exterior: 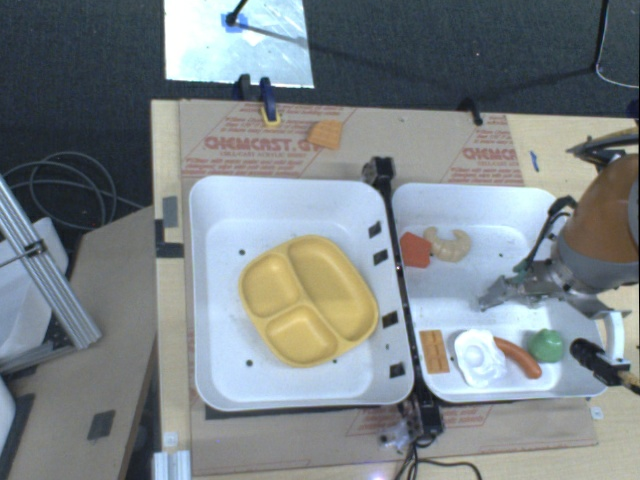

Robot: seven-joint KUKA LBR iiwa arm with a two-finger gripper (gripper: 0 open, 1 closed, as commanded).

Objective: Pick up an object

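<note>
My gripper (497,294) hangs over the middle of the right bin (470,203), reaching in from the right, with nothing visibly in it. Left and up from it lie a red block (415,250) and a beige croissant-shaped piece (447,244). Along the bin's front edge sit an orange cracker (433,351), a white fried egg (478,357), an orange-red sausage (517,357) and a green ball (546,344). The grey arm with its orange band (610,218) covers the bin's right side.
The left bin (215,268) holds a yellow divided plate (307,299). An orange-brown piece (325,134) lies on the cardboard behind the bins. A black-and-white part (603,356) of the arm sits at the right bin's front right corner.
</note>
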